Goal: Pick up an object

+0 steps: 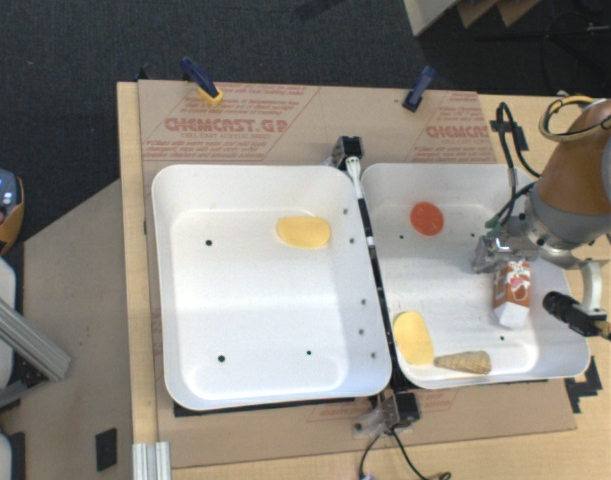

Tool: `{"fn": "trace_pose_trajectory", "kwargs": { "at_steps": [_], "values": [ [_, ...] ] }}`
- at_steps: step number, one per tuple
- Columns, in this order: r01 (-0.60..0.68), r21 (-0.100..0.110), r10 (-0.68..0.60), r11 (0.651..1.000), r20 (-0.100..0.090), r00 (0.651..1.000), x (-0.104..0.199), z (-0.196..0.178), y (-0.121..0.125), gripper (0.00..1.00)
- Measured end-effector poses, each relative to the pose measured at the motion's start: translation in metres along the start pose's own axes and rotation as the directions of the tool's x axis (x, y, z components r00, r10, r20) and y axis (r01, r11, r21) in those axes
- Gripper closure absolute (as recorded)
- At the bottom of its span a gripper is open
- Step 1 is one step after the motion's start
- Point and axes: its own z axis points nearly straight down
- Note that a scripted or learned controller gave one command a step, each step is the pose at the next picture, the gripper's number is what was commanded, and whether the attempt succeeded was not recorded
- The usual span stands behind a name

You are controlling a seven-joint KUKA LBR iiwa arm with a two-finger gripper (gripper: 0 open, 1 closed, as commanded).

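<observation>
The right bin (455,183) holds a red disc (427,218) near its back, a yellow oval piece (413,338) at the front left and a tan wedge (463,363) beside it. A red-and-white packet (512,293) lies by the right wall. My gripper (493,252) hangs right above the packet's upper end, under the orange-banded wrist (575,183). Whether it touches the packet is unclear. In the left bin (245,358) lies a second yellow oval (303,231).
The bins sit on a cardboard sheet (285,113) held by blue clamps (200,78) at the back. A black divider strip (370,268) runs between the bins. Cables (510,143) trail beside the arm at the right.
</observation>
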Motion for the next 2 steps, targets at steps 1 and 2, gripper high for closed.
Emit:
{"fn": "trace_pose_trajectory", "kwargs": {
  "at_steps": [1,2],
  "values": [
    [0.018,-0.009,-0.018,1.0,-0.004,1.0,0.09,0.0,0.04,1.0],
    [0.017,-0.022,-0.017,1.0,-0.002,1.0,0.129,-0.109,0.097,1.0]
  ]
}}
